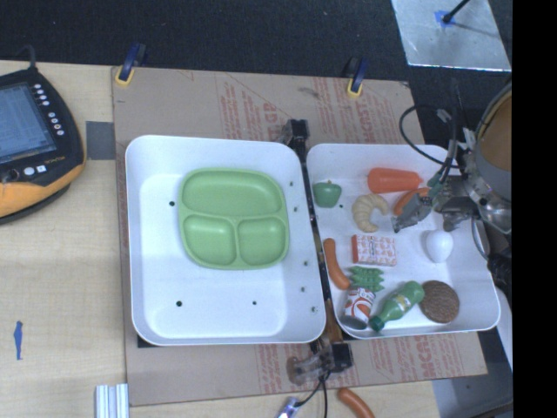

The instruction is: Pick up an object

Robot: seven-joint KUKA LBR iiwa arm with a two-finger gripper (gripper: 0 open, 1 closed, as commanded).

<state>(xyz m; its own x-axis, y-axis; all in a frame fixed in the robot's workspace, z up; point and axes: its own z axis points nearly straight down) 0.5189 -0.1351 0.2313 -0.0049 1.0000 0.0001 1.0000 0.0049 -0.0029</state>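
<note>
Gripper (426, 212) low in right bin (487, 320), jaws spread, pinching nothing — beside toy carrot (392, 179). Pick not yet made.

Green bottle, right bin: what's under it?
The green bottle lies tilted, its neck end over a red-and-white packet near the right bin front wall. How much of the packet it covers is hidden.

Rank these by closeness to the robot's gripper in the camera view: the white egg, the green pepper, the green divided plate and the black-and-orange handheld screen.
From the gripper, nearest first:
1. White egg, just below it in the right bin.
2. Green pepper, at that bin's left edge.
3. Green divided plate, in the left bin.
4. Black-and-orange handheld screen, far left on the bench.
</note>
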